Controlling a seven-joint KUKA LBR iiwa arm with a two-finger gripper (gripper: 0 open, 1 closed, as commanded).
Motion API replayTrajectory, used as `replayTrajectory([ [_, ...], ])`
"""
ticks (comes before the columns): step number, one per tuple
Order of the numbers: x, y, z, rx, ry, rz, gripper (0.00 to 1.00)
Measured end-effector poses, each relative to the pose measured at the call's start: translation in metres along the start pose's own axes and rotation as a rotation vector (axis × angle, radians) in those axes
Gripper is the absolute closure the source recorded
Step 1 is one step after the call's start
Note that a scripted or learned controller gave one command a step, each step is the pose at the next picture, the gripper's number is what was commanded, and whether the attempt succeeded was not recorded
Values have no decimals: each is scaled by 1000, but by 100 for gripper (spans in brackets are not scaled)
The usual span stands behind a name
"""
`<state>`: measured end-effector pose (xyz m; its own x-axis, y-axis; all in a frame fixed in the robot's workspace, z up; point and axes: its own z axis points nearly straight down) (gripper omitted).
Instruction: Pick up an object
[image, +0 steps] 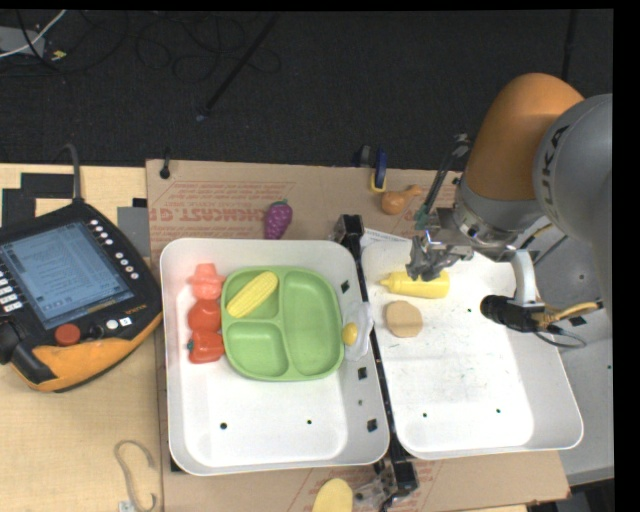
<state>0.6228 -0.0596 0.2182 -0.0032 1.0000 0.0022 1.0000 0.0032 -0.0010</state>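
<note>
Yellow bottle (420, 286) — under gripper (428, 262)

One fixed camera above the bench (80, 440), angled down at moderate range, both white bins (190, 400) side by side mid-frame, arm (560, 160) reaching in from frame right.

Right bin (520, 420): lower half open.
Upper left corner: yellow bottle (418, 286), tan round piece (404, 319) crowd it.
Left bin (260, 440): green tray (285, 325) fills its top.
</note>
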Motion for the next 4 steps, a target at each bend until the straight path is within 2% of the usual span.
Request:
replayTrajectory([
  [1, 41, 19, -15, -2, 0, 0, 100],
  [2, 53, 16, -18, 1, -1, 3, 100],
  [3, 54, 12, 0, 3, -3, 3, 100],
  [4, 47, 12, -18, -1, -2, 2, 100],
])
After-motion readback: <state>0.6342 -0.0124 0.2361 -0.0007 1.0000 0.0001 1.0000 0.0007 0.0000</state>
